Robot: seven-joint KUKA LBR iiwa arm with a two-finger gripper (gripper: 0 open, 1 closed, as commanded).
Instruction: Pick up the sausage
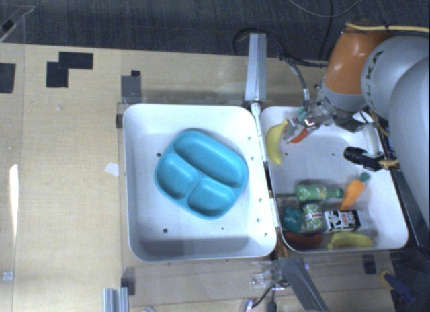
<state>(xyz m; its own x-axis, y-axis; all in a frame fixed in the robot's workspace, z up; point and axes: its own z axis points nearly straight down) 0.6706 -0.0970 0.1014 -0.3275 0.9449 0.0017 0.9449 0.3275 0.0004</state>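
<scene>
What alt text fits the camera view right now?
The gripper hangs over the right bin beside a banana; the left bin holds a blue divided plate. Toy foods, including a carrot, crowd the right bin's near end.

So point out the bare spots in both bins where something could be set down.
Left bin: bare floor rings the blue divided plate, widest along the near wall. Right bin: the middle, between the banana and carrot, is open. Its near end is crowded with packages.

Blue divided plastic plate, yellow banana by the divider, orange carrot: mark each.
Blue divided plastic plate (201, 173), camera view, centre ridge.
Yellow banana by the divider (273, 144), camera view, mid-curve.
Orange carrot (352, 195), camera view, body middle.
</scene>
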